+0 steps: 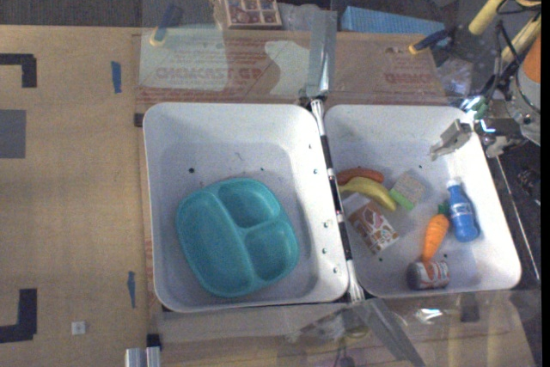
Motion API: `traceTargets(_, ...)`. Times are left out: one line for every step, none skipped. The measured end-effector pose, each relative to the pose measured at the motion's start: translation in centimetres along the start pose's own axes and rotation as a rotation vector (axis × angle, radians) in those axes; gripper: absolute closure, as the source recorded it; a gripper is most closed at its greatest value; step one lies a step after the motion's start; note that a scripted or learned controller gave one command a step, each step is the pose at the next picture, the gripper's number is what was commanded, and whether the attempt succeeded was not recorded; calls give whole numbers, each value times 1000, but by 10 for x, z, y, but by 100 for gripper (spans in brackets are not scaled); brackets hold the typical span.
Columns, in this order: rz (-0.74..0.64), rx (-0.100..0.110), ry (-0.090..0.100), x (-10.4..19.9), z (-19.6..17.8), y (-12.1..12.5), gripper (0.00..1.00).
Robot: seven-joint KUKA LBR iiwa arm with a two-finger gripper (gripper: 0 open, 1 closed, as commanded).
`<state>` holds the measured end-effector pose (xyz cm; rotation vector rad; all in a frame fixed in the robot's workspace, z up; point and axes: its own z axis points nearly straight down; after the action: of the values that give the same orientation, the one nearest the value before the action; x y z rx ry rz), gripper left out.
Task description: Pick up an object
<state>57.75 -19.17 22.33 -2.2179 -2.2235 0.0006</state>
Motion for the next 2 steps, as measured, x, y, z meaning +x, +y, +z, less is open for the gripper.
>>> traceTargets(30, -7, 14, -21, 122, -23, 0)
traceTargets(-5, -30, -11, 9, 126, -37, 0)
